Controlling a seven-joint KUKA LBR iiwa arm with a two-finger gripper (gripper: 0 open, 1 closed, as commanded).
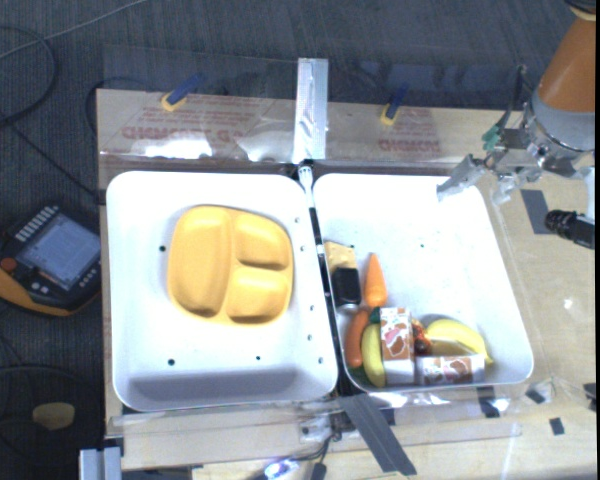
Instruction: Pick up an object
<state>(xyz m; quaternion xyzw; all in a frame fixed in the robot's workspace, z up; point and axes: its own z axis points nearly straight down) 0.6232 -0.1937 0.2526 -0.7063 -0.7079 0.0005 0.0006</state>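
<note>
The pale wooden counter (pixel 550 298) carried two shallow white bins side by side, the left bin (pixel 140 368) and the right bin (pixel 510 298), their inner rims touching, with clear plastic sheeting (pixel 230 128) behind them.

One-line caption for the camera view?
Tool at right bin's far edge; yellow tray in left bin.

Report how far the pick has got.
Done: nothing yet looks picked. The carrot, banana and juice cartons all lie in the right bin, and the yellow tray sits in the left bin. In hand: the gripper is at the right bin's far right corner, away from the items. Left: descend, grasp, lift.
</note>
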